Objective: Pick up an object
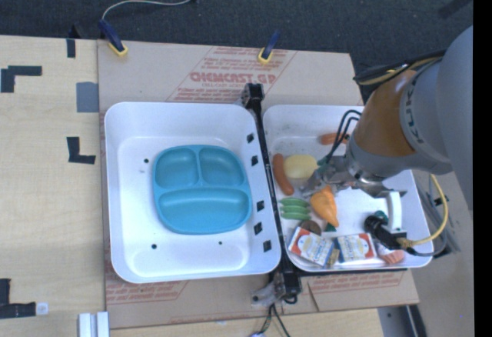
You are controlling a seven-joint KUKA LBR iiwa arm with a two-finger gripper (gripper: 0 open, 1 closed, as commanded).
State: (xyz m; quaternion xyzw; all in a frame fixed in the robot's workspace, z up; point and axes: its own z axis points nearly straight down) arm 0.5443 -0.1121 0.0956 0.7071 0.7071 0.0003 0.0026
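The right bin (pixel 400 270) holds several toy foods. A yellow rounded piece (pixel 300 167) lies beside a brown sausage (pixel 282 174) near the bin's left wall. An orange carrot (pixel 327 207) and a green pea pod (pixel 294 208) sit just in front of them. My gripper (pixel 326 180) hangs low over the bin's middle, right of the yellow piece and just behind the carrot. The arm's orange band and grey body cover the bin's right part.
Two printed packets (pixel 332 248) lie at the right bin's front wall, with a small red piece (pixel 393 257) at the front right. A reddish piece (pixel 331 138) lies at the back. The left bin (pixel 123 135) holds a blue divided plate (pixel 203 188).
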